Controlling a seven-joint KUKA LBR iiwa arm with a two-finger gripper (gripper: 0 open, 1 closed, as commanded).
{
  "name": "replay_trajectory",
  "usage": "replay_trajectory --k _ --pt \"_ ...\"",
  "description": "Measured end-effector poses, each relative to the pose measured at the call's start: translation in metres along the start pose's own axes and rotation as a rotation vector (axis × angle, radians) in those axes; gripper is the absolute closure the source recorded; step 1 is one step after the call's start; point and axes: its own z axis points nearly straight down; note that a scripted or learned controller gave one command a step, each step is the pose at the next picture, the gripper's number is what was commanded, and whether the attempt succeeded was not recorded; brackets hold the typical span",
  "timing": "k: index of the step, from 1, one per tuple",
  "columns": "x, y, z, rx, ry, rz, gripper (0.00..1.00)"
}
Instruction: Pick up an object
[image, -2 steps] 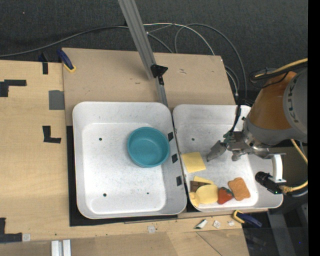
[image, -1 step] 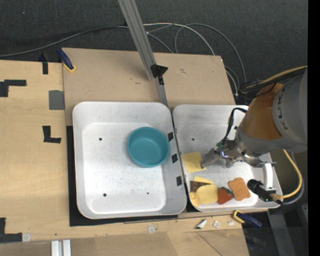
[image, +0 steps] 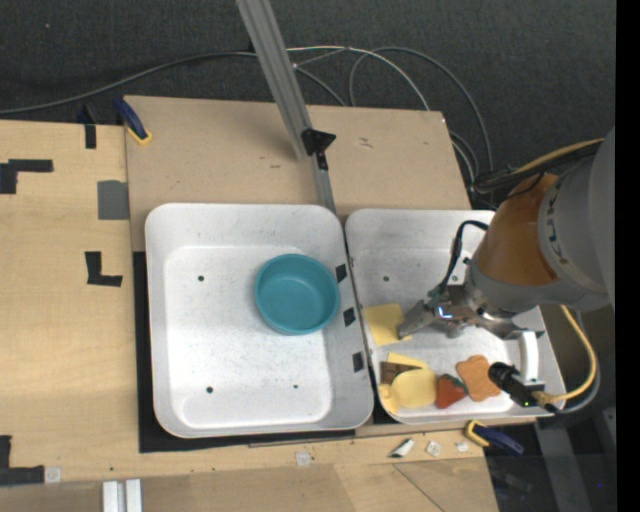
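The yellow block (image: 384, 322) is being approached by the claw (image: 420, 320), lying just beside its tips, leftward; the claw's opening cannot be told.

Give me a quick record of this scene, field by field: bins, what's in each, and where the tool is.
left bin: holds a teal bowl, upright
right bin: holds a yellow block, a yellow piece, a red piece and an orange piece
tool: low in the right bin, at the yellow block's right edge
grasp: cannot tell
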Motion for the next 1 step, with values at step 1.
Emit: replay_trajectory --k 1 --pt "0.0007 -0.0003 -0.0096 0.001 0.001 -0.002 1.00"
